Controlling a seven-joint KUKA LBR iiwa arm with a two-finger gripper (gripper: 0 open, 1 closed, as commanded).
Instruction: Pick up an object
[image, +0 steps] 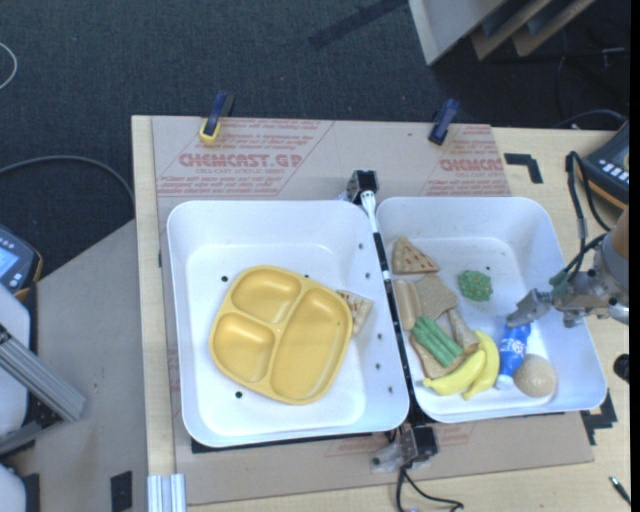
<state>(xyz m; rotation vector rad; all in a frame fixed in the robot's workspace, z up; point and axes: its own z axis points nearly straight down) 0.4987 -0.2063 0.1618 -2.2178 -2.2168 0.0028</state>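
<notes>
The right bin holds several toy foods: a triangular toast, brown bread slices, a green broccoli floret, a green ridged piece, a yellow banana, a blue and white bottle and a tan potato-like ball. My gripper reaches in from the right, low over the right side of this bin. It sits just above the top end of the blue bottle. I see nothing held in it.
The left bin contains a yellow divided plate with a small sandwich wedge tucked at its right edge. A black hinge strip runs between the bins. Clamps hold the cardboard at the back.
</notes>
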